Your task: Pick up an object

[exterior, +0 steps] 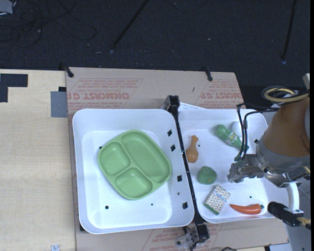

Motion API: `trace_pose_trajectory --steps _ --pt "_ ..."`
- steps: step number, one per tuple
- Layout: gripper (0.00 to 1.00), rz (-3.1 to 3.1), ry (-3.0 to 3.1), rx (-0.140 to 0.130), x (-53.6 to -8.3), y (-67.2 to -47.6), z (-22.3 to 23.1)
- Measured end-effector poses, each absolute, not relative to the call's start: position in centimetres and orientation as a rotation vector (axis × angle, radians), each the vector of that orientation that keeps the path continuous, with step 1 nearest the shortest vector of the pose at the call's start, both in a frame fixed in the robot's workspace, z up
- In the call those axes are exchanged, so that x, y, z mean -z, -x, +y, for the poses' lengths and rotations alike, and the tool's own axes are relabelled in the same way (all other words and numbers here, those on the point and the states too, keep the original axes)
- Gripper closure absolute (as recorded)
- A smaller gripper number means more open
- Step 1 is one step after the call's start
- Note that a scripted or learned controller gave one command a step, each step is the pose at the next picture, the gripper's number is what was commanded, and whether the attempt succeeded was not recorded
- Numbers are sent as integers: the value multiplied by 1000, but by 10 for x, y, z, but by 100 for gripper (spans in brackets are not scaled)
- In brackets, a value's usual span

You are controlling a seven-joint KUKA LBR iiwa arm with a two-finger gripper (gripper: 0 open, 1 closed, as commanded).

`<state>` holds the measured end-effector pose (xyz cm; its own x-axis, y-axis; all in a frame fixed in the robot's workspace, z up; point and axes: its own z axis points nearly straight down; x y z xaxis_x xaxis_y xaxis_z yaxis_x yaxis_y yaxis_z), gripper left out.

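The right white plastic bin (220, 219) holds several small things. A long red-orange chili pepper (246, 208) lies near the lower right corner of this bin; its long axis runs almost left to right, with the thin tip pointing to the left and the greenish stem end to the right. Left of it lies a small white box with green dots (217, 199), turned like a diamond. Above the box sits a round dark green ball-like object (206, 175). An orange drumstick-shaped toy (192, 148) lies above that, its long axis nearly vertical in the frame, the thick end down. A green bottle-shaped object (227, 135) lies in the upper part of the bin, tilted from upper left to lower right.

The grey arm enters from the right edge, its orange band (287, 129) high over the bin. The gripper (239, 172) hangs low at the middle right of the bin, just right of the green ball, above the pepper. It is dark and small, so I cannot tell its state.

The left white bin (89, 166) holds a light green divided plate (134, 163).
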<state>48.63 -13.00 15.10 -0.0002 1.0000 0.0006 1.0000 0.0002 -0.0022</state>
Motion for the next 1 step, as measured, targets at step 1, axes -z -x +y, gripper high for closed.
trace_pose_trajectory --steps 1 --pt "100 -2219 2219 -3 -192 -482 -134"
